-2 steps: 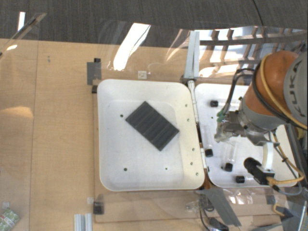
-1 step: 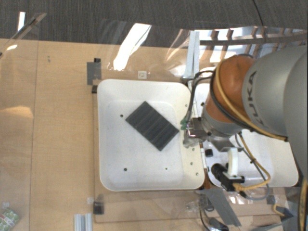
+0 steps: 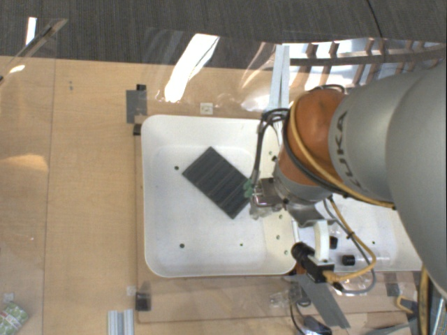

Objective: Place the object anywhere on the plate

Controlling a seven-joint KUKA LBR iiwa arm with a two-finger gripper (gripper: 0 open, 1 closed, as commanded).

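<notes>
Dark ribbed plate (image 3: 217, 181) lies tilted in the left bin (image 3: 160, 250) — its right corner beside the arm's wrist (image 3: 279, 197). Whether the gripper grasps anything, I cannot tell; the object's place is likewise unclear — best release squarely over the plate.

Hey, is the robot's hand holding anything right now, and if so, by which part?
It cannot be told: the arm's wrist hides the hand. The dark ridged plate lies flat in the left bin, beside it.

wooden bench (image 3: 70, 208), dark carpet (image 3: 174, 5) behind it. black bracket (image 3: 137, 103) at bin corner, another (image 3: 142, 301) near front. white label (image 3: 207, 107) on bench. clear panel glare (image 3: 192, 65).
</notes>
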